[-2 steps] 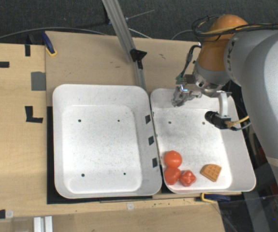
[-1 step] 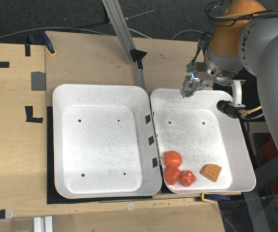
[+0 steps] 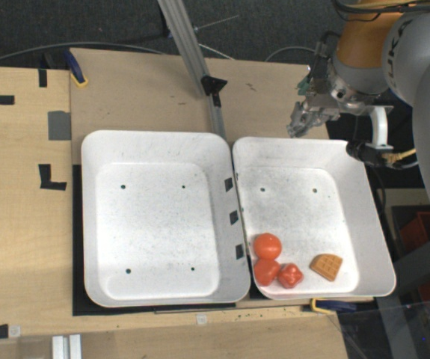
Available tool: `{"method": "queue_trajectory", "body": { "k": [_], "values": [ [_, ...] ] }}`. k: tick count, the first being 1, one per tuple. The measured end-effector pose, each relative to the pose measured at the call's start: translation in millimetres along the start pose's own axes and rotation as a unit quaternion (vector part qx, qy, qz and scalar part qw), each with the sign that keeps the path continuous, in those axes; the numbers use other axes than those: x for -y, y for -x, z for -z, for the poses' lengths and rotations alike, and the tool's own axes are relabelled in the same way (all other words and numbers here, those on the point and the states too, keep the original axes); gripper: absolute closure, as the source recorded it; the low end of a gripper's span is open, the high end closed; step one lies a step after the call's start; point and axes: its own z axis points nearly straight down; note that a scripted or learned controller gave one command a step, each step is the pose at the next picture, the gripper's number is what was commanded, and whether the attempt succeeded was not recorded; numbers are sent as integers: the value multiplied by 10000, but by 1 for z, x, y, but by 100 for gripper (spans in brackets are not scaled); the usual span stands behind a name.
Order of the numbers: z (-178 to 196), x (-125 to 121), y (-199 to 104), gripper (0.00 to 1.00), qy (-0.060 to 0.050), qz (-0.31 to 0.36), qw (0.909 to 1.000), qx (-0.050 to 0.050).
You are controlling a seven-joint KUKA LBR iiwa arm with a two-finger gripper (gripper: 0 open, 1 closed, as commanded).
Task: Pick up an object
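The pick has not begun in any way that shows: nothing is lifted, and all the candidate things lie in the right bin (image 3: 364, 223), gathered along its near edge. A round red tomato (image 3: 268, 245) sits close to the bin's left wall, a second red piece (image 3: 265, 271) lies touching it just below, and a smaller, lumpier red piece (image 3: 290, 276) rests against that one on its right. A little apart from them, further right, lies a tan waffle-like biscuit (image 3: 326, 266). The left bin (image 3: 87, 200) stands beside the right one, their inner rims meeting in the middle of the table (image 3: 140, 88). The gripper (image 3: 302, 123) hangs above the table just beyond the far rim of the right bin, near that bin's far middle, well apart from the cluster at the near edge. It carries nothing that I can see; whether it is apart or together I cannot tell at this size and angle. By my judgement the whole task is left to do: the arm has to travel across the bin toward the near edge, settle over one thing, descend, close and lift. The biscuit, standing clear of the others, looks the easier choice, since the three red pieces crowd each other and the wall.
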Motion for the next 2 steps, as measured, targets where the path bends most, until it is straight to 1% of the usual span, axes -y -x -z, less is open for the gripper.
{"method": "queue_trajectory", "body": {
  "k": [1, 2],
  "values": [
    [40, -1, -1, 100, -6, 0, 10000, -1],
    [23, 5, -61, 100, -34, 19, 10000, -5]
  ]
}}
